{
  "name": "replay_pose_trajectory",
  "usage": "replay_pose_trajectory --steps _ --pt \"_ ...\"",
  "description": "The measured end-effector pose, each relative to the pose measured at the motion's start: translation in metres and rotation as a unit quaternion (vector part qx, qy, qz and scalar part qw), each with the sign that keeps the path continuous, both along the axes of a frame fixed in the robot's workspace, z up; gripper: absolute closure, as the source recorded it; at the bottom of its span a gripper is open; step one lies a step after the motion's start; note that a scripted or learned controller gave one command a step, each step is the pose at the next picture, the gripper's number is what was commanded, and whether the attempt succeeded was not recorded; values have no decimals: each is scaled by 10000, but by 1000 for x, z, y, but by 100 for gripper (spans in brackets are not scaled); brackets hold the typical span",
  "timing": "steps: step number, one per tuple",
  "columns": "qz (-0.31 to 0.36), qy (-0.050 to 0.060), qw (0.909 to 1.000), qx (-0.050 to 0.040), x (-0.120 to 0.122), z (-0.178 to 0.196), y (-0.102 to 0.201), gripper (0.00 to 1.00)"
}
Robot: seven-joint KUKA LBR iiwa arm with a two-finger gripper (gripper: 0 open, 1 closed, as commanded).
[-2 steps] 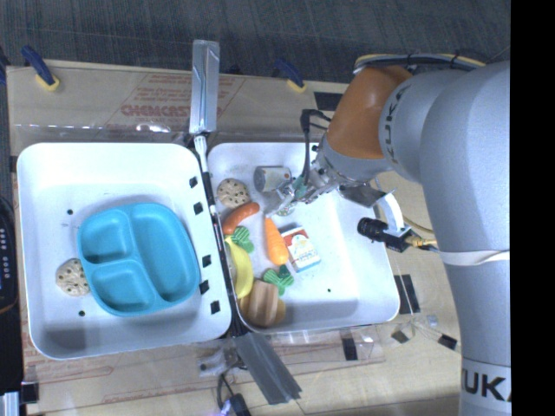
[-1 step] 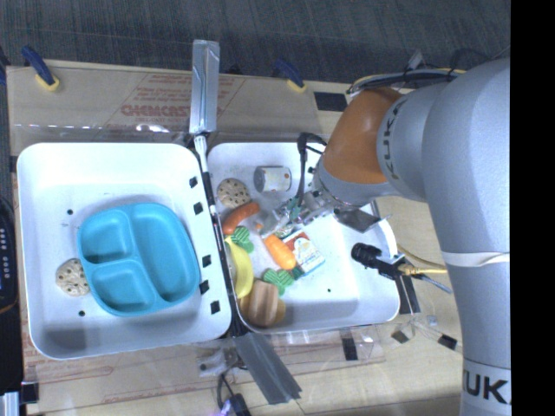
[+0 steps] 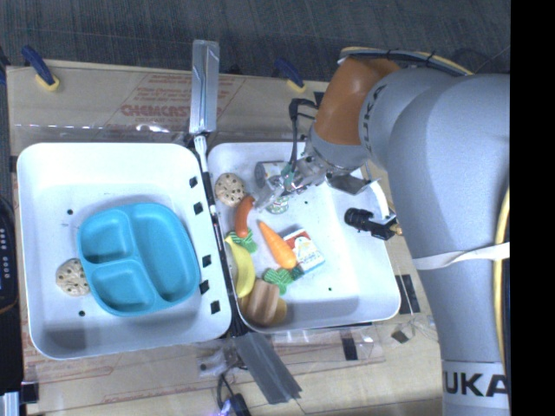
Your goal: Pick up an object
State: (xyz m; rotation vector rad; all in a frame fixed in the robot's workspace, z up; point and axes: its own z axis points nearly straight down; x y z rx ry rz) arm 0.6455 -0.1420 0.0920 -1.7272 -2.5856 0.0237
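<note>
Objects lay as follows, left to right. Left bin point(image 3: 35, 232): blue tray point(image 3: 137, 256), cookie point(image 3: 72, 276) beside it. Right bin point(image 3: 364, 276): second cookie point(image 3: 229, 186), sausage point(image 3: 244, 215), banana point(image 3: 242, 267), carrot point(image 3: 277, 244), small carton point(image 3: 305, 250). Gripper point(image 3: 279, 186) stood at the bin's upper middle; you could not tell its opening, as the metal blurred together. Nearest candidate, by my judgement: the carrot, just below the gripper, long axis running upper-left to lower-right. You would need to come down toward the near edge for it.
</note>
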Motion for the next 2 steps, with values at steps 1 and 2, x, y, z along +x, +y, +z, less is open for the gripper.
replay_pose_trajectory --steps 1,2 --pt "-9 11 10000 -3 -1 -4 0 0" --pt "406 -163 9990 -13 -79 0 12 0"
